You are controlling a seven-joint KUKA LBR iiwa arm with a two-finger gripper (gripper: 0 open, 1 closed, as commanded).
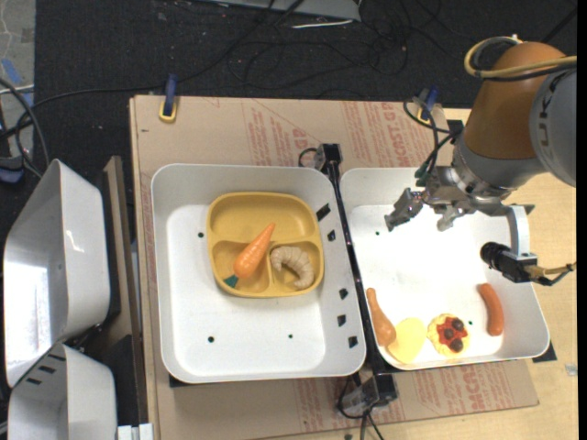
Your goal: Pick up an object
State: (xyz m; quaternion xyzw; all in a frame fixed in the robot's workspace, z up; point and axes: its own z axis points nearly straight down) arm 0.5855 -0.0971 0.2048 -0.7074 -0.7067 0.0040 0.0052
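Fingers [404, 214] of the gripper [425, 216] are standing spread with nothing between them, hanging over the bare upper floor of the right bin [431, 264]. Well below them along that bin's lower edge are lying a chicken drumstick [380, 317], a pale yellow piece [410, 337], a small pizza slice [448, 334] and, further right, a sausage [493, 308]. Off to the fingers' left, in the left bin [183, 273], a yellow divided plate [220, 223] is holding a carrot [254, 251] and a shrimp [294, 265].

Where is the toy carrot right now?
The carrot lies in the yellow divided plate in the left bin, slanted across the plate's middle, right beside the pale shrimp.
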